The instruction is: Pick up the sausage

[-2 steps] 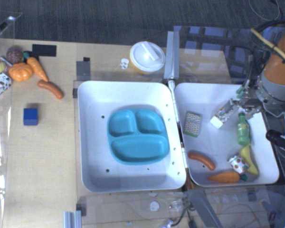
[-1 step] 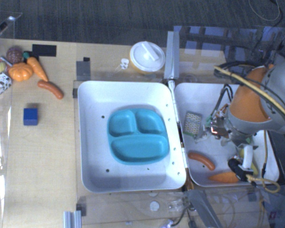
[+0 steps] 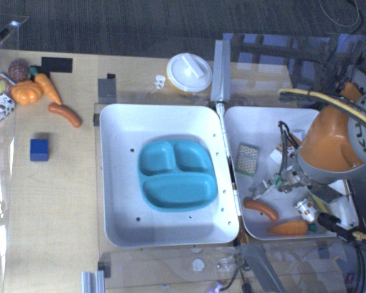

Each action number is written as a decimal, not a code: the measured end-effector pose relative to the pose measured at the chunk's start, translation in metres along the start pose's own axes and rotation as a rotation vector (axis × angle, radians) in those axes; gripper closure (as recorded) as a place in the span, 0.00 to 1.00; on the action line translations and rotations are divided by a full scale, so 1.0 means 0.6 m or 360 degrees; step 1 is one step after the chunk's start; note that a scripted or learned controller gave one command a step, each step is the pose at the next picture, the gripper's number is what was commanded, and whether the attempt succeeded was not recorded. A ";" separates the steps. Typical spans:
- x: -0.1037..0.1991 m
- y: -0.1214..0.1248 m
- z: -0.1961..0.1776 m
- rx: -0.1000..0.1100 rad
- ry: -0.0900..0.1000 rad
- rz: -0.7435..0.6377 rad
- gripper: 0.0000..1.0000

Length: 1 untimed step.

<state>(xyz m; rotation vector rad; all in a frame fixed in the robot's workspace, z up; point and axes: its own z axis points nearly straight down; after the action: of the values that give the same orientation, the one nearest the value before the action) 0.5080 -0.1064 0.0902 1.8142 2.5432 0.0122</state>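
Note:
A reddish-brown sausage [image 3: 260, 209] lies near the front left of the right bin [image 3: 232, 133]. My gripper [image 3: 272, 185] hangs just above and to the right of it. It is open with nothing between its fingers and stands apart from the sausage. The grey arm with its orange band [image 3: 330, 144] reaches in from the right over the bin's right half and hides what lies under it. A second, similar sausage [image 3: 65, 115] lies on the bench far to the left, outside both bins.
An orange carrot [image 3: 288, 227] lies just right of the bin sausage, and a green speckled pad [image 3: 247, 159] lies behind it. The left bin [image 3: 119, 163] holds a blue divided plate [image 3: 178, 174]. On the bench are a blue cube [image 3: 39, 149] and a white lid [image 3: 190, 73].

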 end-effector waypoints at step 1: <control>0.112 0.006 -0.157 0.0021 0.0017 -0.0291 0.00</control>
<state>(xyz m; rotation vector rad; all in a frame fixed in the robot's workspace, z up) 0.4881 -0.0412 0.1838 1.5828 2.7116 0.0031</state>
